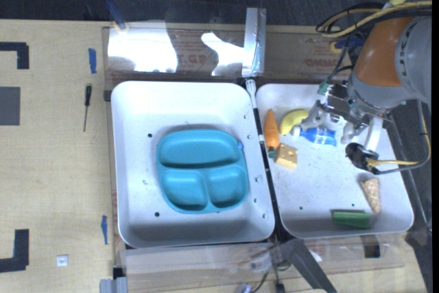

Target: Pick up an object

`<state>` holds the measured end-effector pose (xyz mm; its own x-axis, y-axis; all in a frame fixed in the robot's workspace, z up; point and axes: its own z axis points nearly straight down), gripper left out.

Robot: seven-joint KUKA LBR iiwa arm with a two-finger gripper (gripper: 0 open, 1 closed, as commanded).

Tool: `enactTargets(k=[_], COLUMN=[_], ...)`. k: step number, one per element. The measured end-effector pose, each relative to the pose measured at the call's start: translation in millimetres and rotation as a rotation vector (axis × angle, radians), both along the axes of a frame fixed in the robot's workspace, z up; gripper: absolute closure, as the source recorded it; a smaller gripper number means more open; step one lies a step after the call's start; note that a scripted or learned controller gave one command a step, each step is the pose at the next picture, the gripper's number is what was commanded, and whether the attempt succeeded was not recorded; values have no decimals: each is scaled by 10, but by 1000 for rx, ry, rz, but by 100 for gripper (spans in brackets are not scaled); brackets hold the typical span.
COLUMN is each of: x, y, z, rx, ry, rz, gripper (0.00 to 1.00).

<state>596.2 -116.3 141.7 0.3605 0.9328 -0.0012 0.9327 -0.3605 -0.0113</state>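
Wooden bench point(48, 168) carries two white bins. Nearest in the right bin point(322, 206) lies a green block point(350, 218), then cheese point(286, 156), a carrot point(271, 130), a banana point(295, 120). Gripper point(336, 121) hovers beside the banana; whether its fingers are apart, I cannot tell. Left bin point(130, 147) holds a blue tray point(202, 169).

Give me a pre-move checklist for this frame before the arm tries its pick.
1. Gripper over the right bin: ok.
2. Object directly under the gripper: cannot tell; blue-and-white item sits there, partly hidden.
3. Banana and carrot crowd that spot: not ok.
4. Gripper already holding something: cannot tell.
5. Green block and cracker-like piece lie apart, easier targets: ok.
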Motion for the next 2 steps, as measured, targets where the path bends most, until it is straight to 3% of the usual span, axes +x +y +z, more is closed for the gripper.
enactTargets(k=[1, 2], x=[186, 353], y=[-182, -247], z=[-337, -407], rx=[-2, -3], ry=[-21, -43], rz=[102, 136], gripper=[0, 0])
